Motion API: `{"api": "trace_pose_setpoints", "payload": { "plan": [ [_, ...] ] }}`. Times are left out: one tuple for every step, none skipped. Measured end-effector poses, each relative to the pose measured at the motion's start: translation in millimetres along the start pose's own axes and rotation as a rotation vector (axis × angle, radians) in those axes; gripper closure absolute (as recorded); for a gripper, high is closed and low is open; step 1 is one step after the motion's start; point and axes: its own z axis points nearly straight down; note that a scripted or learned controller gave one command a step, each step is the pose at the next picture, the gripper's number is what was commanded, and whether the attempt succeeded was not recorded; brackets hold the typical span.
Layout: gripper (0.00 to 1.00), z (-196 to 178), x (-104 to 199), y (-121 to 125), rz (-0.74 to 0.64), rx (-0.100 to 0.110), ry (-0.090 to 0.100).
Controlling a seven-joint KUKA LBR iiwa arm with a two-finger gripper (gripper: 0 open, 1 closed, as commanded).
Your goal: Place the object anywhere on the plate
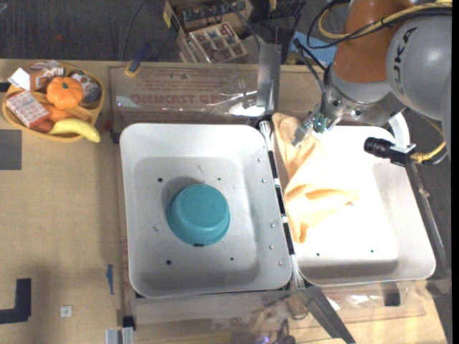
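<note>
While over rt bin [401, 264], fingers [316, 124] pinch cloth [315, 192] corner, lifted

A plate [199, 213] lies in the left bin [143, 156]; a cloth [315, 192] lies in the right bin [401, 256].

A wooden surface [57, 213] carried two shallow white bins, the left bin [136, 156] and the right bin [401, 249], side by side. At the far left corner sat a yellow bowl [14, 113] of play food: a small orange pumpkin [64, 92], a banana [75, 128] and small printed boxes [27, 107]. Behind the bins lay a clear plastic sheet [186, 99]. Beyond the surface stood an open cardboard box [208, 24].
</note>
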Motion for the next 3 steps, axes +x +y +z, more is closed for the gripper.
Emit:
{"api": "trace_pose_setpoints", "payload": {
  "plan": [
    [1.00, -40.3, -2.0, 1.4, 0.000, -0.001, 0.001],
    [1.00, -47.5, 48.9, 15.4, -0.397, 0.000, 0.005],
    [1.00, -37.9, 101.1, 31.5, -0.793, -0.002, 0.005]
  ]
}}
